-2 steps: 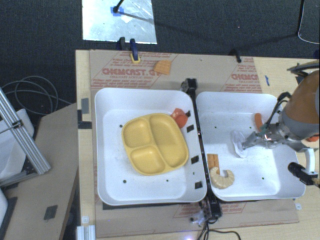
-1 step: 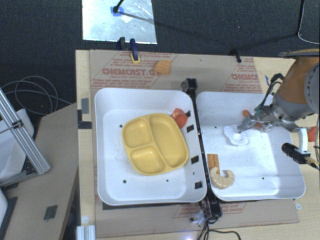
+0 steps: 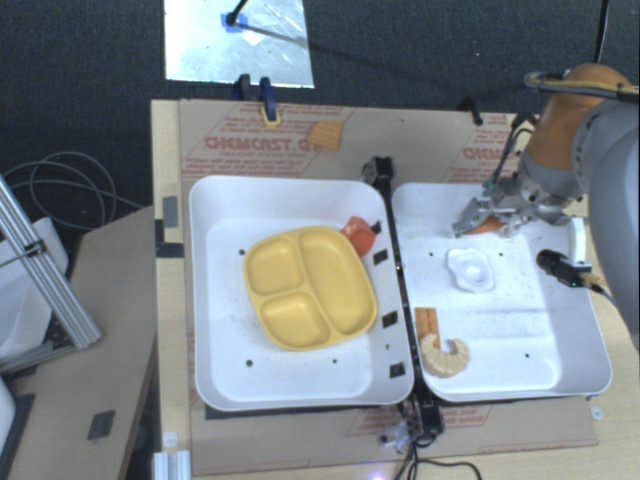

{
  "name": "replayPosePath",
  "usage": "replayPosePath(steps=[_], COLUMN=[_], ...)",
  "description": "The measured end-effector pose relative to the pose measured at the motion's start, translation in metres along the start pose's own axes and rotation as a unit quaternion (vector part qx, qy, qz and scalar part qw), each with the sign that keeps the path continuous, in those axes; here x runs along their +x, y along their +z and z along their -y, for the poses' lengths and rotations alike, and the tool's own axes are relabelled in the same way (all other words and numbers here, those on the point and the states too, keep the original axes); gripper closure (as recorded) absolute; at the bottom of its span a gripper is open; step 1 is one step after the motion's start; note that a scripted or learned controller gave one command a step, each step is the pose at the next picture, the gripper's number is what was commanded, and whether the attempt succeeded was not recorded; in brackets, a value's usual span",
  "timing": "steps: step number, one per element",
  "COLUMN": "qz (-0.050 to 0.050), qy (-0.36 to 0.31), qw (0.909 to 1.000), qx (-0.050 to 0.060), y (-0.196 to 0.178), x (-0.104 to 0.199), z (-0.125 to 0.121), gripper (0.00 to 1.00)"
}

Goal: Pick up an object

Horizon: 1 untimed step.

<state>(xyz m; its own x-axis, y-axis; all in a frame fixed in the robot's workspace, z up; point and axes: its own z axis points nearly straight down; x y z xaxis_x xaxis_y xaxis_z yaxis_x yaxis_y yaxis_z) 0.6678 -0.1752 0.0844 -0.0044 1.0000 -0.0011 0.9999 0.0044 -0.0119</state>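
The grey arm (image 3: 600, 148) reaches in from the right, its orange band (image 3: 560, 118) bent over the far corner of the right bin (image 3: 520, 343). The gripper (image 3: 488, 222) points down and to the left, low over the bin floor. Its two metal fingers (image 3: 464, 225) stand spread apart, gripping nothing. A small flat orange piece (image 3: 489, 227) lies between them, and whether they touch it cannot be told. Both bins are shallow smooth white plastic with rounded corners. At the near left of the right bin lies a curled shrimp toy (image 3: 446, 357), pale tan with a pinkish edge. A short orange-brown bar (image 3: 427, 322) sits just beyond it. Farther in, near the bin's middle, rests a glossy white lump (image 3: 470, 269) with a raised rounded centre, just in front of the gripper and apart from it. The left bin (image 3: 225, 268) holds a matt yellow plate (image 3: 310, 288), rounded and split into three compartments, set at a slant. A small red piece (image 3: 359, 234) touches the plate's far right rim, next to the bin wall. Black clips (image 3: 380, 171) run along the seam where the two bins meet. Under the bins lies a sheet of brown cardboard (image 3: 420, 133) with red printed lettering. A tan scrap (image 3: 325, 134) rests on its far part, and a blue clamp (image 3: 268, 95) grips its far edge. Beyond that, a shiny crinkled silver sheet (image 3: 240, 38) lies on dark carpet (image 3: 450, 28).
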Motion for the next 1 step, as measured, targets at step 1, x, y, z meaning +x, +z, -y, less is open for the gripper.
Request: replayPosePath(steps=[1], qz=[0.0], qy=[0.003], qw=[1.0], qx=[-0.005], y=[-0.0025], x=[-0.0336], z=[0.0002], gripper=[0.0])
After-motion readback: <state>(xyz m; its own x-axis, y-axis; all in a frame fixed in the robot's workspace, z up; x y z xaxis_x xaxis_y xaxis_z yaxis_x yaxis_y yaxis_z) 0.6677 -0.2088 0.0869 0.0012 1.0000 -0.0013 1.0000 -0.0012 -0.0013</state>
